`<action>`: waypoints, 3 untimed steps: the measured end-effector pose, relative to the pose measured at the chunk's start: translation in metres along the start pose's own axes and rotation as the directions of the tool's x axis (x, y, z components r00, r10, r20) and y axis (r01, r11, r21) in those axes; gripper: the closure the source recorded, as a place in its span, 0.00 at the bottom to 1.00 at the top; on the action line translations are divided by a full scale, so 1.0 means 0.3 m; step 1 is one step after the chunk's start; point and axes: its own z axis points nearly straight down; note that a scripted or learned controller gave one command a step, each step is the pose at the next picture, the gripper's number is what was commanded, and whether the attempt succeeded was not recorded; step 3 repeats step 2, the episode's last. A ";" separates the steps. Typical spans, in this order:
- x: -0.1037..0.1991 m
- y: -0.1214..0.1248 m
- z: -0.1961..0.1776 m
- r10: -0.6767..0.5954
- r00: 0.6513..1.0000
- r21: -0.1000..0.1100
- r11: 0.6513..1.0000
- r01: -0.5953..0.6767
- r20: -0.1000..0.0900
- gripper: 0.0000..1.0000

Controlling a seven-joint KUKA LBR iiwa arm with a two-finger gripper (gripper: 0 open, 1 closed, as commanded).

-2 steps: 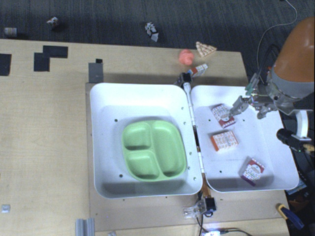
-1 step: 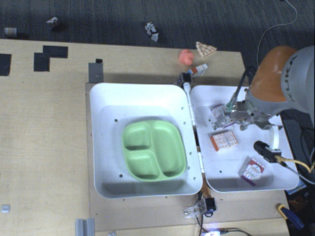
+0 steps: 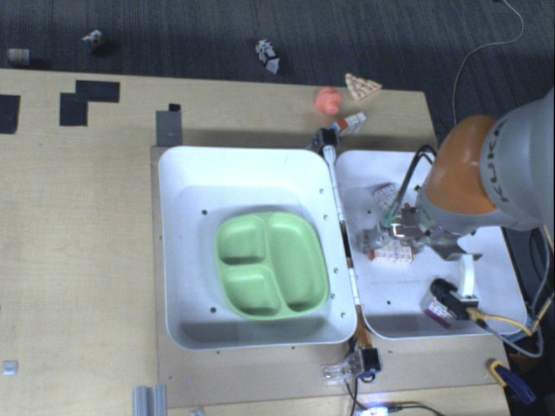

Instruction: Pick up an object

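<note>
Gripper [image 3: 392, 230] low in the right bin [image 3: 494, 263], near its left wall; open or closed, impossible to tell from this angle. Just beside it on the bin floor, a small red-and-white patterned object [image 3: 395, 254], the likely target, touching the gripper's tip or very close to it; not possible to say which. A little farther back, a pale crumpled item [image 3: 384, 195], apart from the first.

For a sound grasp: centre over the patterned object before closing, come down squarely, close fully, then lift straight up and check for something actually caught. Probably light and flat, so prone to slipping out or sliding aside.

Tight on the left: the bin wall and the ridge [image 3: 344, 232] between the bins close by, so little room for a sideways approach there. Open white floor toward the right and the front of the bin. Beyond the ridge, the left bin [image 3: 186, 232] with a green divided tray [image 3: 270, 263], well apart from the work.
</note>
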 end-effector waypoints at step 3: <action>0.144 -0.209 -0.329 -0.004 1.000 0.004 1.000 0.004 -0.003 1.00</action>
